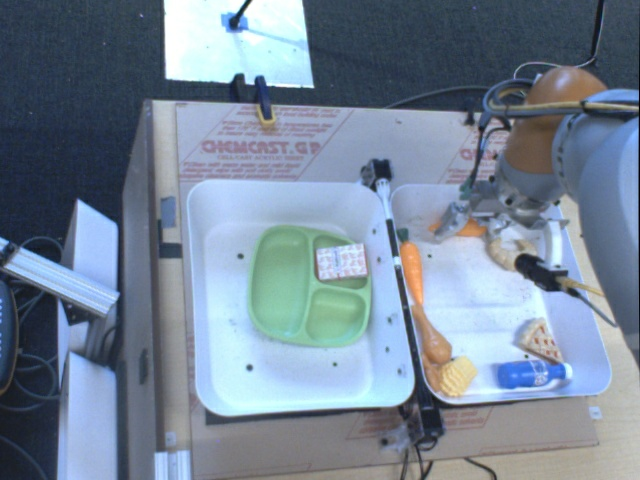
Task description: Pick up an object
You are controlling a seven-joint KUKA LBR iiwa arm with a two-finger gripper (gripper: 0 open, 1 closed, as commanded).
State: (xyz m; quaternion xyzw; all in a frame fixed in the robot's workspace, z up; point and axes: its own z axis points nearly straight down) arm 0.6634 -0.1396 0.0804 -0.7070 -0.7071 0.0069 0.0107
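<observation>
Right bin (590,368), my view: gripper (478,218) is hovering at the far edge over an orange piece (452,229), possibly touching it; I cannot tell its opening. Carrot (411,271) is lying along the divider.

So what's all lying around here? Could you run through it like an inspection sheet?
Surface: bench with printed board, bearing left bin and right bin.
Job's things: green tray with a patterned block in the left bin; carrot, drumstick, yellow piece, waffle wedge, blue bottle, orange piece in the right bin.
Clutter: nothing seen.
Grippers: pincer low over the right bin's far end, by the orange piece; fingers unclear.
Cables: wires at the wrist; clamp on the far edge.
Surroundings: dark carpet, white sheet.
</observation>
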